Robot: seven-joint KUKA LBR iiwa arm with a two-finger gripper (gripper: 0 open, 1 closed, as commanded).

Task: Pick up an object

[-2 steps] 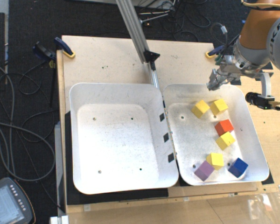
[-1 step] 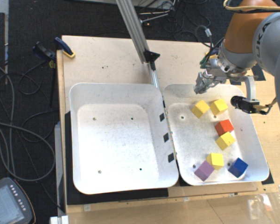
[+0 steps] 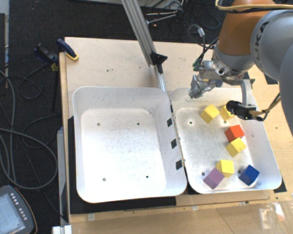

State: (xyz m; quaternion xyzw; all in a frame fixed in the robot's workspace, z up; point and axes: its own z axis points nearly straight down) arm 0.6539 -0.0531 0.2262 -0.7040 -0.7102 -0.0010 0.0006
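White bins (image 3: 122, 189) hold yellow blocks (image 3: 210, 113), a red (image 3: 234, 131), purple (image 3: 214, 178) and blue (image 3: 249, 174).

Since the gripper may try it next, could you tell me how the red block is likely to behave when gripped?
The red block looks rigid with flat faces, so it should sit still, not roll. It appears to touch a yellow block, which may shift too. Weight can't be judged.

Matt white plastic bins (image 3: 88, 106), speckled w/ dirt; pale wood bench (image 3: 117, 62).

Bulky grey arm (image 3: 278, 38), orange wrist band (image 3: 239, 26) — yellow cable looped over, metallic end effector (image 3: 199, 89)
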